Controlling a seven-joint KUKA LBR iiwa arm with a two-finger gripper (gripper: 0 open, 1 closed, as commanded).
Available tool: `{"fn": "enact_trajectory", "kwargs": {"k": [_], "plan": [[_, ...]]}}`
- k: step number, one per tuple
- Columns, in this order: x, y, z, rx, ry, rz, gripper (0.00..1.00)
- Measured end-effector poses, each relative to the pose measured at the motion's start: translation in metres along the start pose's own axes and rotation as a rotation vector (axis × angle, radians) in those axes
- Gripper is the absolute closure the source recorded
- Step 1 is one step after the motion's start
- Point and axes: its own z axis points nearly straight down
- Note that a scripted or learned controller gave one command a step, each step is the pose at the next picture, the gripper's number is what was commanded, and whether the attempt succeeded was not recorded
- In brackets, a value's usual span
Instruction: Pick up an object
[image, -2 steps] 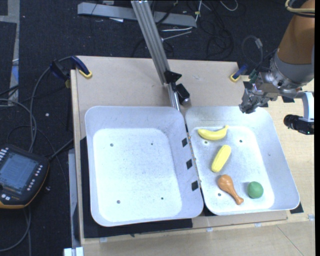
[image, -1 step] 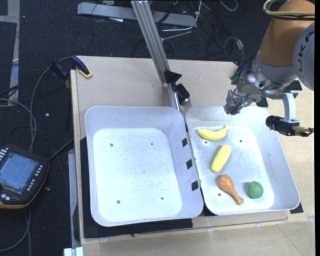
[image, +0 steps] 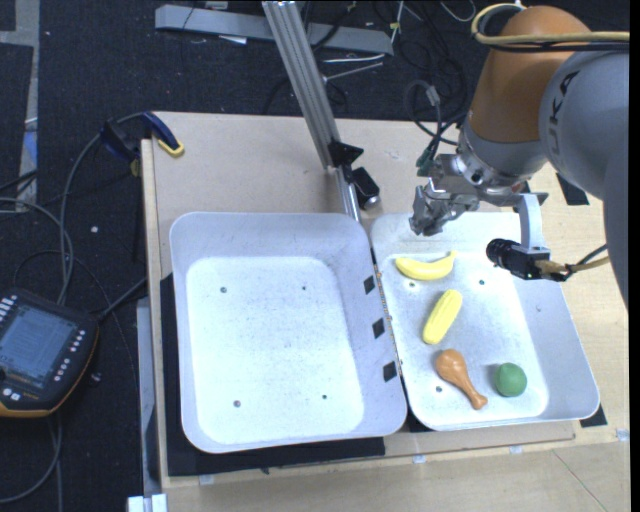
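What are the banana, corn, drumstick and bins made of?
Banana, corn, drumstick: likely toy plastic, going by flat uniform colour and smooth, simplified shapes; could be foam or rubber. Bins: probably thin moulded plastic, matte white, with rounded corners and rolled rims, though painted metal can't be excluded.

A pale wooden bench (image: 250, 165) fills the frame's centre, bearing two shallow white plastic bins side by side: left bin (image: 270, 330), right bin (image: 560, 340).

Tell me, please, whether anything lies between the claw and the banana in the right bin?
Nothing visible does. The claw hangs just above the banana at the right bin's far end; the corn lies nearer the camera.
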Motion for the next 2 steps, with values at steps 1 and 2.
{"fn": "enact_trajectory", "kwargs": {"k": [1, 2], "plan": [[0.058, 0.006, 0.012, 0.000, 0.000, -0.001, 1.00], [0.108, 0.004, 0.023, 0.000, 0.000, 0.001, 1.00]]}}
